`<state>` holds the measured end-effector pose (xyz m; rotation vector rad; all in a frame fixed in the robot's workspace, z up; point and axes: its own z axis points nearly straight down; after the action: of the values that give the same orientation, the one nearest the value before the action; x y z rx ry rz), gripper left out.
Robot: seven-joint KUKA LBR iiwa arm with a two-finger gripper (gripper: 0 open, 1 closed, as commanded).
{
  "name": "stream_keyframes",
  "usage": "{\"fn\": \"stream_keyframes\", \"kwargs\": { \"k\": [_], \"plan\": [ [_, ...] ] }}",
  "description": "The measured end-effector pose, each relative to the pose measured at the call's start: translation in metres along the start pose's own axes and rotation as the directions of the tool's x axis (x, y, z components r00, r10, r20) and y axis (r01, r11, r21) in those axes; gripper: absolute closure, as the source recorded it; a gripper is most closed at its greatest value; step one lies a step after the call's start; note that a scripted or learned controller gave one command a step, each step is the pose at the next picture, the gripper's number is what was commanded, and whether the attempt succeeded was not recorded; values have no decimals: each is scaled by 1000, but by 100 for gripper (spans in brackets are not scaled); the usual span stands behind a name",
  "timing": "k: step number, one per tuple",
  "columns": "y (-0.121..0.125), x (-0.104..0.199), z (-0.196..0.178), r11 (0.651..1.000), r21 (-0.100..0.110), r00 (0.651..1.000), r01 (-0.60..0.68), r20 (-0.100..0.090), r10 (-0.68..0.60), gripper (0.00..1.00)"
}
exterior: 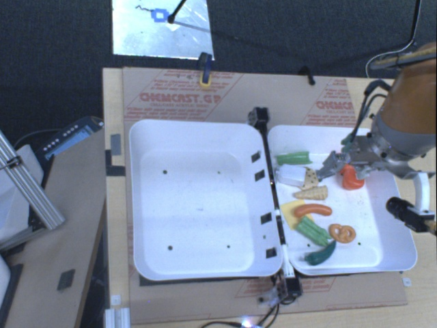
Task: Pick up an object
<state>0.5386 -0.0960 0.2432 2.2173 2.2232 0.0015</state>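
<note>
Because the toy food crowds the right white bin [399, 255], from the near dark green pepper [321, 253] to the far cracker [311, 178], the grey two-finger gripper [334, 164], seemingly empty with spread unclear, risks nudging neighbours aside.

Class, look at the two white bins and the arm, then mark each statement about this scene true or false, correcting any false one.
1. The small objects all lie in the right bin. True.
2. The pretzel lies in the left bin. False: it lies in the right bin, near its front.
3. The tool hangs over the right bin. True.
4. The arm reaches in from the view's left. False: it comes in from the right.
5. The red sausage lies between the green pepper at the back and the dark green vegetable at the front. True.
</note>
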Motion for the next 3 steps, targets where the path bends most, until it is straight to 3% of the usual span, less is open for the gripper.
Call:
{"fn": "stream_keyframes", "kwargs": {
  "k": [1,2,3],
  "plan": [
    [-50,-13,157,1000,-8,1000,-3,1,3,0],
    [-1,3,152,1000,-4,1000,3,-1,-3,0],
    [-44,-11,159,1000,4,1000,-4,-1,4,0]
  ]
}}
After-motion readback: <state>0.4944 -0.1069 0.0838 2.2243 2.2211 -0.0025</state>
